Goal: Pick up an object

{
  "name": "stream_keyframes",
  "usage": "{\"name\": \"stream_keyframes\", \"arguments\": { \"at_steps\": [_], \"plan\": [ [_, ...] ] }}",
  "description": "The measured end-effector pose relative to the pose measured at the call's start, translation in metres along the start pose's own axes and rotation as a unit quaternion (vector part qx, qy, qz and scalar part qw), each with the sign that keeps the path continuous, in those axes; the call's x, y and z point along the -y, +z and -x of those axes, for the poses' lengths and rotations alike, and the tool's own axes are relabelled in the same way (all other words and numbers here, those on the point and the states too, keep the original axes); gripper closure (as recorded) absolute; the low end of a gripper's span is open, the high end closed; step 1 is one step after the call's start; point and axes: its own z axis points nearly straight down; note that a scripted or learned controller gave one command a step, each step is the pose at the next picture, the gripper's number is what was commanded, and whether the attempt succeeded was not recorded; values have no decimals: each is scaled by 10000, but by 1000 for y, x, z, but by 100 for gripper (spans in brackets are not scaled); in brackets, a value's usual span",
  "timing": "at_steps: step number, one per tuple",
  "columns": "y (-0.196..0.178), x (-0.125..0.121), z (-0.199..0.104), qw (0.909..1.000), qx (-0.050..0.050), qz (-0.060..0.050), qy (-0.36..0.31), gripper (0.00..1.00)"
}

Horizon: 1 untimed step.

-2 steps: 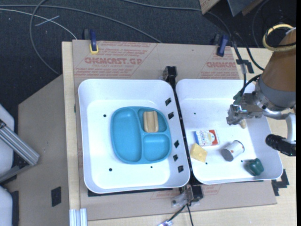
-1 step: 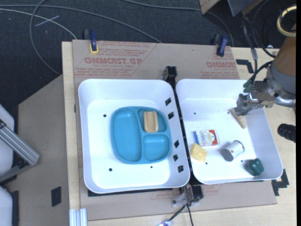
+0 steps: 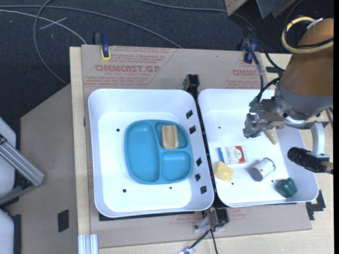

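Right bin's (image 3: 233,102) far-left floor lies open; carton (image 3: 232,155), wedge (image 3: 223,172), cylinder (image 3: 261,169) crowd its near half.

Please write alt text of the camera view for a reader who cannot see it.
The gripper hangs over the right bin, which holds a small carton, a yellow wedge, a grey cylinder and a green object. In the left bin a blue divided plate bears a tan block.

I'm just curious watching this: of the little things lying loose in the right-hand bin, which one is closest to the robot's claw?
The small red, white and blue packet. It lies just below and left of the gripper; the yellow piece, grey-and-white cylinder and green object lie farther down.
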Motion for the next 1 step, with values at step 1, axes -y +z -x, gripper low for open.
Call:
{"name": "stream_keyframes", "arguments": {
  "at_steps": [1],
  "plan": [
    [1,3,-46,10000,3,6,-1,100]
  ]
}}
